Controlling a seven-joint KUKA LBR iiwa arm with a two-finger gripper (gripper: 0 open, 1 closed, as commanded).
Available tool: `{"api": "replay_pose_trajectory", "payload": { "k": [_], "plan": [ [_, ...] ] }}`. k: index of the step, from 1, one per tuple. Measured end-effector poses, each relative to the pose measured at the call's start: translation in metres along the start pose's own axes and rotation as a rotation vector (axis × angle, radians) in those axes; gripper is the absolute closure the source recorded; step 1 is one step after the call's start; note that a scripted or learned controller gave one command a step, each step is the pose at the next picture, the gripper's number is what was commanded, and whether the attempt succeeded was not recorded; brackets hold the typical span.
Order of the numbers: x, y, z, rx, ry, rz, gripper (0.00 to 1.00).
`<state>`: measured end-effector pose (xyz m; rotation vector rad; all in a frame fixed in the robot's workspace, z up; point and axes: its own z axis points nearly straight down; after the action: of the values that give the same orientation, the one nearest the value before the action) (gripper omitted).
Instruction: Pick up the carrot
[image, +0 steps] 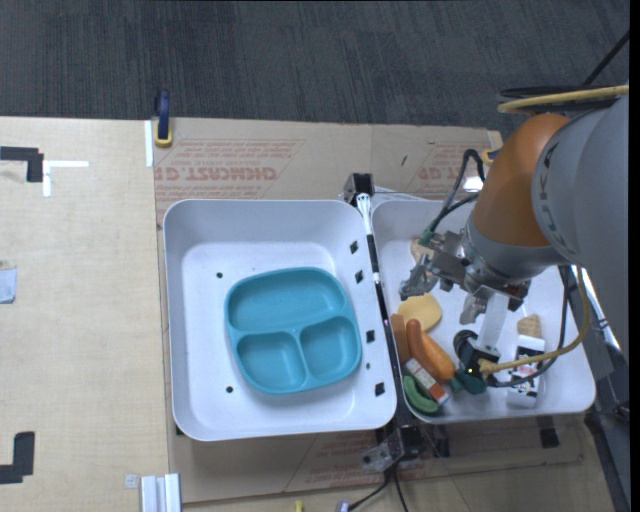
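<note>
Nearest the lens, the grey arm (590, 180) filled the upper right of the frame, its orange band (510, 190) bulging above the wrist. Below the band the gripper (418, 278) hung over the upper left part of the right bin (565, 398), amid cables and brackets. Whether it was spread or pressed together could not be told from this angle, and nothing could be seen gripped in it.

The carrot (434, 354) lay in the right bin near its left wall, a stubby orange shape slanting down to the right, below the gripper and apart from it. A pale yellow piece (428, 312) sat just above the carrot and seemed to touch its upper end. A red and white item (421, 377) and a green thing (424, 398) crowded its lower side. A small tan piece (529, 326) lay further right.

At the centre of the frame the left bin (190, 300) held only a teal divided plate (290, 305).

By my reading the step in hand was the approach, with the carrot not yet grasped. The next move would call for a shift down the frame and slightly right, jaws turned across the carrot's short width, then a descent that clears the yellow piece and the red and white item.

Wrist hardware hid part of the bin floor to the carrot's right. The carrot's upper end was hard to separate from its neighbour, and the green thing's shape was unclear.
</note>
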<state>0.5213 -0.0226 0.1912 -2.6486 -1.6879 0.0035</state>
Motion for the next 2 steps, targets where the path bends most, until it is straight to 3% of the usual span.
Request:
{"api": "replay_pose_trajectory", "payload": {
  "k": [1,2],
  "plan": [
    [-0.035,-0.032,0.001,0.003,-0.001,-0.036,0.0],
    [-0.084,-0.009,0.082,0.001,0.001,-0.12,0.0]
  ]
}}
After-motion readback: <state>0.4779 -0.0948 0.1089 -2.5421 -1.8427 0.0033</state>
